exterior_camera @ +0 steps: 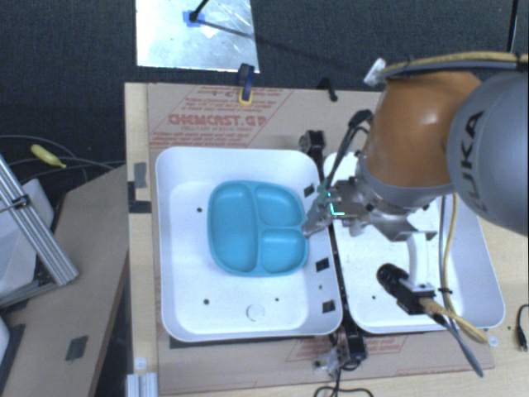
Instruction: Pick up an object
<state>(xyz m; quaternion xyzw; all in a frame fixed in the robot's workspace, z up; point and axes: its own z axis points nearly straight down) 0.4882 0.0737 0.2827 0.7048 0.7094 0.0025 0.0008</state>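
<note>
A light blue divided plate [254, 227] lies flat in the left white bin [186, 304], near its middle. My gripper [318, 218] hangs at the plate's right rim, close to the wall between the two bins. The arm's orange band and grey body [421, 139] cover most of the gripper from above. A small round white object [255, 311] rests on the left bin's floor near its front wall.
The right white bin [479, 304] lies under the arm, with a black cable fitting [402, 289] and yellow hose over it. Black clips line the seam between the bins. A metal sheet [198, 23] lies behind the bench.
</note>
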